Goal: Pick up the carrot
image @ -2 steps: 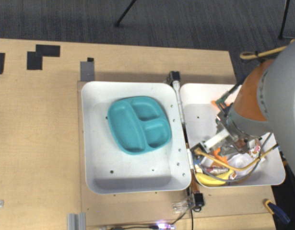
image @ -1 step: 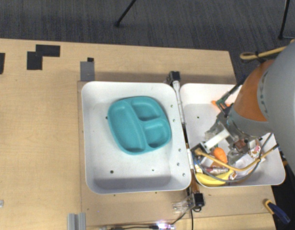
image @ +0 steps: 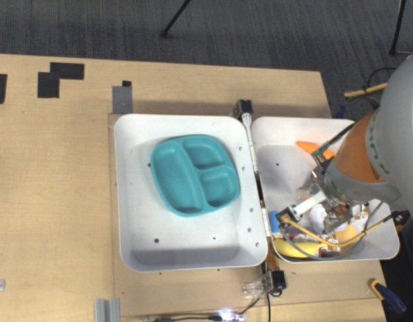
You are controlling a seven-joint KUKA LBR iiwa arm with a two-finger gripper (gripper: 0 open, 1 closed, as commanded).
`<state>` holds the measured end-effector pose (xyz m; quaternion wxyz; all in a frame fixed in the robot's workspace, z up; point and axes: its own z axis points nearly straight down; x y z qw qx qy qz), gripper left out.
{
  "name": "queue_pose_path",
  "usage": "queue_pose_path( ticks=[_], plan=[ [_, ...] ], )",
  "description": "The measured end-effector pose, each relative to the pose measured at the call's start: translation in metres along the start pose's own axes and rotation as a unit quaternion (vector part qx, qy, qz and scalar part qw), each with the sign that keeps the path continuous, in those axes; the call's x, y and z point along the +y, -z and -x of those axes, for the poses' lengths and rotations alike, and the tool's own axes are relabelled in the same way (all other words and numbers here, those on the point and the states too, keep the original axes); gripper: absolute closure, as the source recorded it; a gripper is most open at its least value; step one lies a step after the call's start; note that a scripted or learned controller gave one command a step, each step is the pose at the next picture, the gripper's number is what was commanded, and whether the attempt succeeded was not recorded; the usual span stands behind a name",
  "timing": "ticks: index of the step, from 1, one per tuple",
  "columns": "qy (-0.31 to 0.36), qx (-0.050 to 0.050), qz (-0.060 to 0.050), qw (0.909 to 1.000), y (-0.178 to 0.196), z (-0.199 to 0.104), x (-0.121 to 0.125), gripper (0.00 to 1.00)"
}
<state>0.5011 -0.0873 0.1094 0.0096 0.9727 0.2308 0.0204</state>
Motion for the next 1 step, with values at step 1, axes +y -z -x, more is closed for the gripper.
queue_pose_path(
  ticks=[1],
  plan=[
    [0.047, -0.014, -0.014, 0.9987, -0.0257, -0.0413, 0.0687, 0.00]
  ],
)
